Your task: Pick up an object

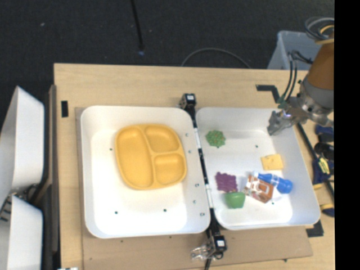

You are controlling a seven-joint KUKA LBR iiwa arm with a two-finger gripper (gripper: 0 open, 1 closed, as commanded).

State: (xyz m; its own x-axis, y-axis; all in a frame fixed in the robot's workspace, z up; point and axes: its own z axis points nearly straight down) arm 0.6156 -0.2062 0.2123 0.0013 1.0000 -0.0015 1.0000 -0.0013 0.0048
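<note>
while the pincer (pixel 279 122) grip is unclear, a yellow wedge (pixel 272 162) lies flat

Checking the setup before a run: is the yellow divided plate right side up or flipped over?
Right side up. The yellow divided plate lies flat in the left bin, its three hollow compartments facing the camera.

Robotics lab, seen from above

We see a plywood tabletop (pixel 129 83) on dark carpet (pixel 84 21), two white bins (pixel 90 218) clamped left of the claw (pixel 278 122), and a loose cable (pixel 214 55) behind it.
</note>
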